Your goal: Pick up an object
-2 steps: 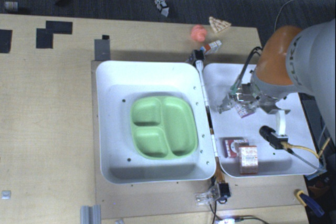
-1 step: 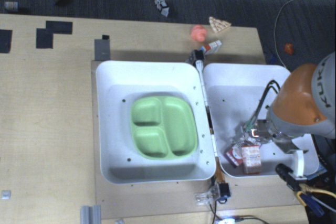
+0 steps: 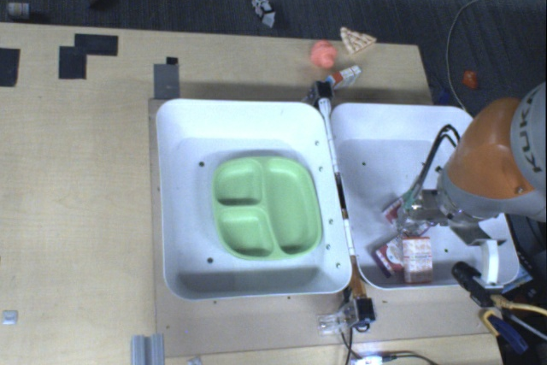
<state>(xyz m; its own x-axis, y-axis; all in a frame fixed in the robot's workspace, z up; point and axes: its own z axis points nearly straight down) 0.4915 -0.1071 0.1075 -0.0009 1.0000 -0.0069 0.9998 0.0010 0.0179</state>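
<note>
Although the arm is already lowered into the right bin (image 3: pixel 376 145), nothing can yet be said to be lifted, so the pick is judged to be at the reach-and-close stage, with the grasp and the raise both left to do.

Nearest the camera, at the front of the right bin, a small carton (image 3: pixel 416 258) with red and white print is seen lying on the bin floor, with a dark red wrapped item (image 3: pixel 386 257) touching it on its left side. Both appear to rest on the bin, not to hang from anything. Just behind them, the tool (image 3: pixel 412 216) is positioned low over this cluster, close above the carton's far end; whether it touches the carton cannot be made out. How wide the tool is spread cannot be told, since its tips are lost among cables, bracket and the packaging beneath. No object is shown held.

Further left, a green divided tray (image 3: pixel 267 206) is lying flat in the middle of the left bin (image 3: pixel 184 184), well apart from the tool.

Beyond the bins, on the far edge of the desk (image 3: pixel 77 184), a pink ball (image 3: pixel 323 55) and a small triangular wedge (image 3: pixel 357 39) are left untouched.
</note>
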